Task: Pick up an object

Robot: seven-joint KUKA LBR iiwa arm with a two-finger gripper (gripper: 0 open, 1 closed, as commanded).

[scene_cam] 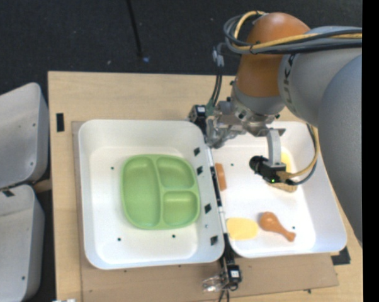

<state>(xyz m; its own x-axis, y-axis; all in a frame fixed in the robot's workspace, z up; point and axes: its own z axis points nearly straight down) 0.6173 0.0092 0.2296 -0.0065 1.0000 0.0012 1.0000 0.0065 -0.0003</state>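
Pick-up attempt, seemingly at an early stage: reaching in from the right of the frame with the grey arm [322, 80], bending the orange wrist [268, 49] down over the upper part of the right bin [325, 234]. Hanging the jaws low over that bin's upper middle, near a black block with a small green light [267, 167]. Not being able to tell whether released or clenched, the wrist and cables [312, 153] getting in the way. Seeing nothing between them, so counting nothing as grasped.

Lying loose in the right bin, ready for taking:
- an orange sausage [220, 176] close against the left wall, just beside the seam between the bins
- a flat yellow piece [242, 228] near the lower edge
- a brown drumstick [276, 224] just to the right of it
- another yellow thing [285, 162] partly covered by the black block

Sitting in the middle of the left bin [92, 168], well apart from the arm: a green divided plate [159, 190].

Judging from the pose, probably aiming at the half-covered yellow thing or the sausage. Expecting trouble with the sausage, the wall leaving little room on that side. Expecting an easier approach to the drumstick and the yellow piece, both lying in the open. Keeping both bins side by side on the desk [63, 99], presumably for reaching either from one mount.
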